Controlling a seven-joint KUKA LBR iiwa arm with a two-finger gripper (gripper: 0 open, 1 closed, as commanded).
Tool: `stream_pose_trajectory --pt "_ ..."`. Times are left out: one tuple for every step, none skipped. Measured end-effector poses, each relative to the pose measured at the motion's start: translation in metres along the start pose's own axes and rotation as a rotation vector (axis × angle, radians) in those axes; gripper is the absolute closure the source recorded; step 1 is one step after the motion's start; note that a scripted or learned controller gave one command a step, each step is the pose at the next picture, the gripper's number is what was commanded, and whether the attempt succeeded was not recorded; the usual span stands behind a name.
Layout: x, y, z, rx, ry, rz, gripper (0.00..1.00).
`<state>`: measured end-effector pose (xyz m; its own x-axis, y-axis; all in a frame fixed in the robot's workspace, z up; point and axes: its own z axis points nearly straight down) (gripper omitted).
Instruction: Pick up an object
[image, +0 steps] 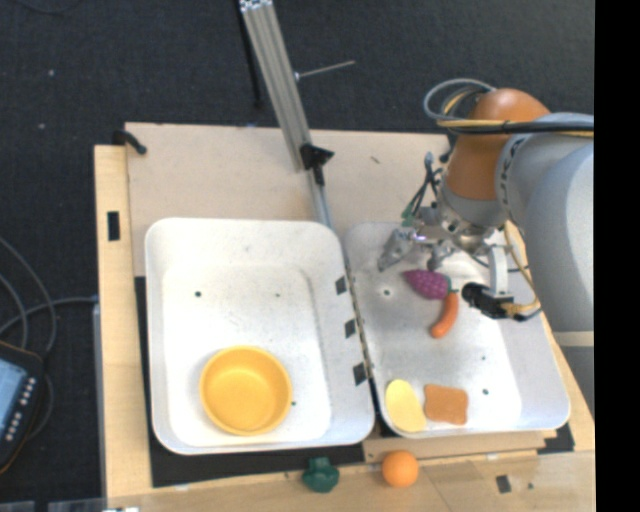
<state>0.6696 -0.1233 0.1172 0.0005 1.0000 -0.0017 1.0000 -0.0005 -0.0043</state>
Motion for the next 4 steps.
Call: stream_pose_trajectory --pt "-0.002 0.000 0.017 -0.004 -0.001 0.001 0.00" --pt "-0.002 0.001 0.004 -0.009 -0.002 0.002 1.00" --pt "-0.008 0.001 -0.042 -0.010 0.001 0.000 1.00" --pt "-0.009 0.003 -0.094 -0.012 0.000 -0.002 1.00"
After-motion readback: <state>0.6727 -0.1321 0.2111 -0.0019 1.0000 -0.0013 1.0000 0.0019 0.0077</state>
